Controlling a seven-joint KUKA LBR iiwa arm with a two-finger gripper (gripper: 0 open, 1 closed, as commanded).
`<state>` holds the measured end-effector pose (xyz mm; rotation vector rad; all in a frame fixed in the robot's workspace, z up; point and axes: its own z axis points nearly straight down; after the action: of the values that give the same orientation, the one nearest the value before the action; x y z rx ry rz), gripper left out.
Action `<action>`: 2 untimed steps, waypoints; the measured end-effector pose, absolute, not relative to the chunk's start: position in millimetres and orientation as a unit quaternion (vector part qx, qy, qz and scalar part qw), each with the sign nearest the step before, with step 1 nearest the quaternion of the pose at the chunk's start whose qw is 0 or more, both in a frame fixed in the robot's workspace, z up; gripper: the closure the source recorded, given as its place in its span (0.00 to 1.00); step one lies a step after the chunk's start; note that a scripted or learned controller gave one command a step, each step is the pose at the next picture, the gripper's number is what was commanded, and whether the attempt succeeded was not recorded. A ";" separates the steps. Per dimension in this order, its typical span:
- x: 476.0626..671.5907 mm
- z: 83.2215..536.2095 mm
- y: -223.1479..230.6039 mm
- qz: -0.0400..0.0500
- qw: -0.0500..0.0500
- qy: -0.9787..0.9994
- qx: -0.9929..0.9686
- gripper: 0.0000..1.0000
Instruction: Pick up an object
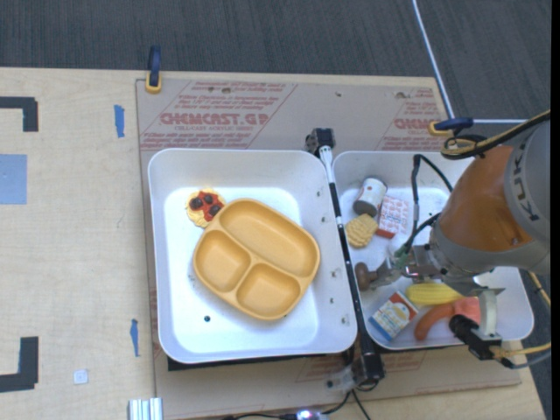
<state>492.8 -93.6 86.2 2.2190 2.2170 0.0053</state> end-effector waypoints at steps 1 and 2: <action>534.0 86.0 -92.5 0.001 0.002 0.707 0.707 0.00; 536.8 85.8 -93.0 0.000 0.001 0.707 0.707 0.00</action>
<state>536.8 -93.0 85.8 2.2207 2.2203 0.0011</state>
